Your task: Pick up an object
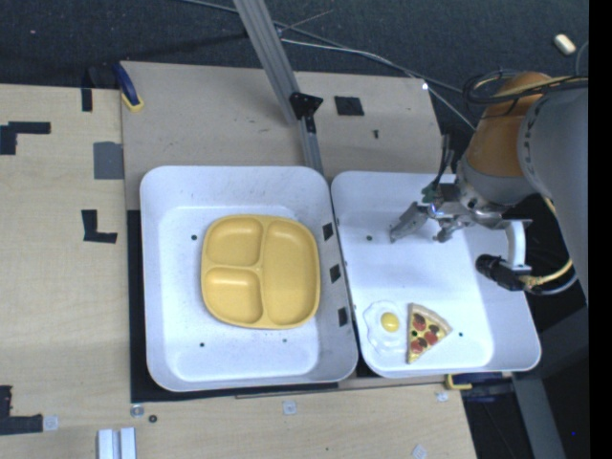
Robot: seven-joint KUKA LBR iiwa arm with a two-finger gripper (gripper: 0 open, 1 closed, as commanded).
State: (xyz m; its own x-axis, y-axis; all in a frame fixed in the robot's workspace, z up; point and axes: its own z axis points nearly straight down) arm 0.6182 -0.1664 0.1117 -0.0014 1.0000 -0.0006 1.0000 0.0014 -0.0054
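Pincer (pixel 419 229) spread wide, holding nothing — one fried egg (pixel 386 324) and one pizza slice (pixel 425 332) below it, one yellow tray (pixel 260 271) off left.

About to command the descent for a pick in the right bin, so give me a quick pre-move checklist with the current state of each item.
1. Targets present: ok. A fried egg toy and a pizza slice toy lie at the near edge of the right bin.
2. Gripper carries nothing: ok; the fingers are spread with nothing between them.
3. Gripper over a target: not ok. It sits at the bin's far part, away from both toys.
4. Targets separated: cannot tell; egg and slice lie side by side, maybe touching.
5. Left bin: ok; the yellow divided plate is away from the arm.
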